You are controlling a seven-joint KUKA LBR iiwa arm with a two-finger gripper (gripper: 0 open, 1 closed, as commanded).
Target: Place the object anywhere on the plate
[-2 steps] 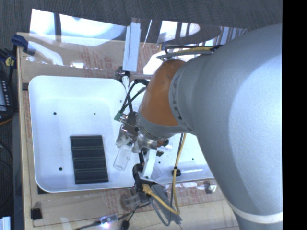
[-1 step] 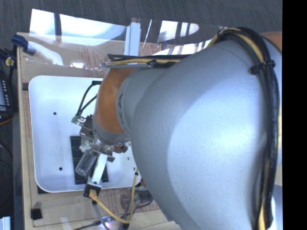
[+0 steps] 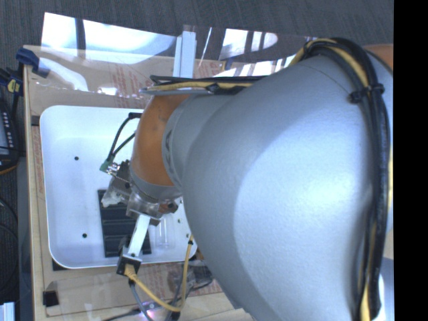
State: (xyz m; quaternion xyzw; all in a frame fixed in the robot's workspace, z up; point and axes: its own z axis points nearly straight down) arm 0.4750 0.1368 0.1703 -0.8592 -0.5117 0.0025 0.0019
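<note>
From where I stand, the big grey arm (image 3: 287, 179) takes up most of the right and middle of the frame, and its orange band (image 3: 148, 146) sits just left of centre. Below that band the wrist dips into the white bin (image 3: 67, 179) on the left side, with the claw (image 3: 122, 207) low over the bin's lower right part. The arm's own bulk covers it, so I cannot tell whether the claw is released or clenched. Right under it a dark ribbed slab (image 3: 114, 236) lies flat on the bin floor, reaching down toward the bin's bottom wall. It looks like the thing to be moved, though I can't be sure. Its upper end is tucked beneath the claw, and whether the two touch is hidden from me. The rest of the bin floor is bare white with two small dark dots (one upper left, one lower left). The pale wooden desk (image 3: 73, 293) shows along the bottom left, and there is glare on the clear sheet across the top.
</note>
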